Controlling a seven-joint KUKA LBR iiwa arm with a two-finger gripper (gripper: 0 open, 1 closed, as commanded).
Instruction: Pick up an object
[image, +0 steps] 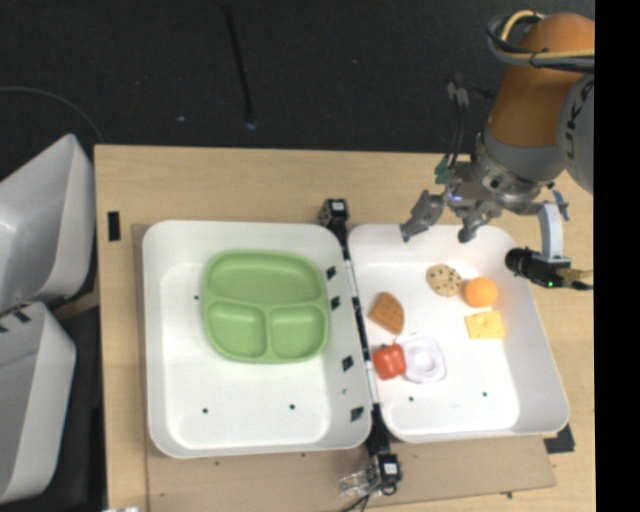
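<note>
The right bin (500, 410) holds a round cookie (443, 279), an orange ball (481, 291), a yellow cheese-like square (485, 325), a brown bread-like piece (387, 312), a red object (388, 361) and a clear white cup-like thing (423, 360). My gripper (444, 224) hangs above the far edge of that bin, open, its two dark fingers spread with nothing between them. It stands above and behind the cookie.
A green divided plate (266, 305) lies in the left bin (180, 400). The arm's orange and grey body (535, 90) rises at the upper right. White rounded casings (40, 230) stand at the left beyond the bench.
</note>
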